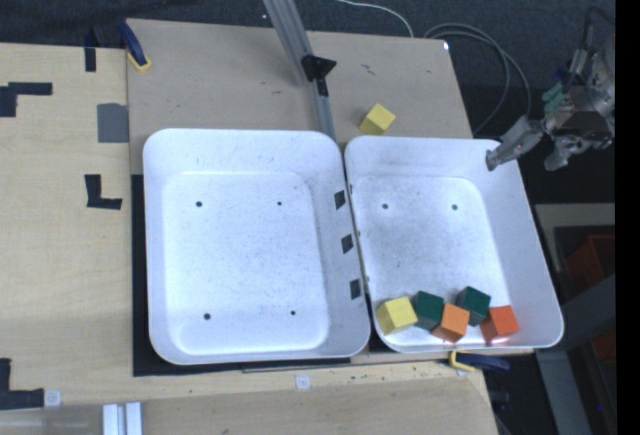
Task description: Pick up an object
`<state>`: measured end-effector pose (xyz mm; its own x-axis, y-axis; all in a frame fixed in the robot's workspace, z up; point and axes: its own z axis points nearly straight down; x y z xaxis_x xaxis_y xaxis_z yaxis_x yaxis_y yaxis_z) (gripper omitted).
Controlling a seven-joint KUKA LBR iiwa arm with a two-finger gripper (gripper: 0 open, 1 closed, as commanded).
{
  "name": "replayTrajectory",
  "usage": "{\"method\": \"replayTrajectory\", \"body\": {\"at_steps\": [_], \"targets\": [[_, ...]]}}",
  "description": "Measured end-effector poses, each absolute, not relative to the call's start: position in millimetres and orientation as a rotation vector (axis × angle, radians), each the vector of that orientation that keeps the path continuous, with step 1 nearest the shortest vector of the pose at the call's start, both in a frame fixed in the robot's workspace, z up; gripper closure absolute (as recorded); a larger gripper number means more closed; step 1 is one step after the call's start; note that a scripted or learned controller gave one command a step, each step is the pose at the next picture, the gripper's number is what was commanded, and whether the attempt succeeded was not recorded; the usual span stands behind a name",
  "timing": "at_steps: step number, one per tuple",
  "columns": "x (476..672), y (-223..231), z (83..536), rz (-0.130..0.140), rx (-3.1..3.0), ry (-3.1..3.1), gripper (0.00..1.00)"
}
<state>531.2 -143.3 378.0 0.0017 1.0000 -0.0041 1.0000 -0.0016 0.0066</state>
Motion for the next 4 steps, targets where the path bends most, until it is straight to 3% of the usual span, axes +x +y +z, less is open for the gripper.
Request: {"method": "replayTrajectory", "body": {"at_steps": [1, 2, 3, 4], "targets": [[529.8, -141, 375, -0.002, 2.22, 2.222, 0.0], [513.0, -115, 204, -0.009, 2.226, 2.229, 0.0], [514.9, -115, 218, -0.002, 2.22, 2.226, 1.0], [514.8, -115, 218, -0.002, 2.221, 2.226, 0.0]]}}
